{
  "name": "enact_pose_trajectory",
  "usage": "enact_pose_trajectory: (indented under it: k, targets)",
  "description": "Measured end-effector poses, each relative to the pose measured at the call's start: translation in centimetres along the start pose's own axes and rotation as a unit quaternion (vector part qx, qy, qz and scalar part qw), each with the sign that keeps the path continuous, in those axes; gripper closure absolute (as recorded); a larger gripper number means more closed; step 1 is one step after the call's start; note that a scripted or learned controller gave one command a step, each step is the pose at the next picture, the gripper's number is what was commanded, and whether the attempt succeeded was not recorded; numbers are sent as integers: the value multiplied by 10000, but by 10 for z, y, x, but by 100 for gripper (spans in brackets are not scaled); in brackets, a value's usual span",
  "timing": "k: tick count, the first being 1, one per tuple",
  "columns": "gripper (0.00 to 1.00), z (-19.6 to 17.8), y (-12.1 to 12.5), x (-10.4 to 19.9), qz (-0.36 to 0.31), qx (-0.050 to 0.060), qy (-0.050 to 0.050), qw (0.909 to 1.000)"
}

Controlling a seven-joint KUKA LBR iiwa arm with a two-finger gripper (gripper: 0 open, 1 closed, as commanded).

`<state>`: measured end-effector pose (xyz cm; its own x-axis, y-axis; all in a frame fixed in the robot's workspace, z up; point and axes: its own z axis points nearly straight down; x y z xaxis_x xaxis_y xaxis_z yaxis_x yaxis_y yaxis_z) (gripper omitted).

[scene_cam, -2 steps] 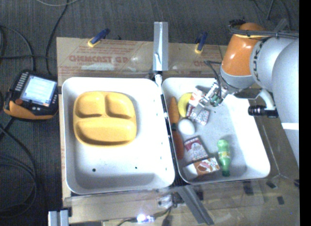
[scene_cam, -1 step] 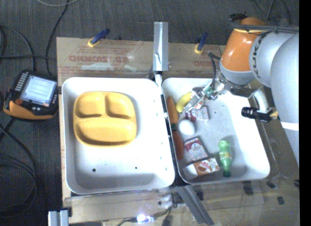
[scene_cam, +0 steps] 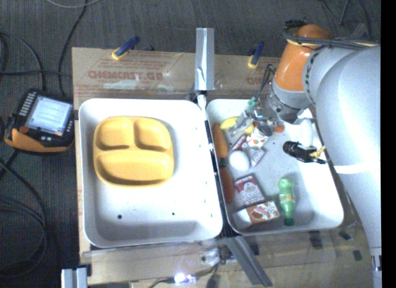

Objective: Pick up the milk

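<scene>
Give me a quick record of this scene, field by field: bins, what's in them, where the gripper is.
left bin: holds a yellow divided tray
right bin: holds small food items
near edge: green bottle, two red cartons
left wall: hot dog
middle: white egg
gripper: low over the far clutter of the right bin
grasp: cannot tell

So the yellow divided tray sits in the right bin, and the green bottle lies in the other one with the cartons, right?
Not quite. The camera view shows the yellow divided tray in the left bin, not the right one. The green bottle lies in the other bin, the right bin, with the cartons, as you said.
</scene>
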<state>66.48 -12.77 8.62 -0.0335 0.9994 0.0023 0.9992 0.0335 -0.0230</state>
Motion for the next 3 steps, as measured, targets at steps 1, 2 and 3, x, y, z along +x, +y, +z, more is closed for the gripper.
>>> enact_pose_trajectory:
  k: [1,2,3]
  targets:
    - [0,-1,-78,-1,-196,-147,-30,9997]
    - [0,-1,-132,30,453,-192,-34,9988]
    - [0,-2,-50,31,1570,-157,-11,9875]
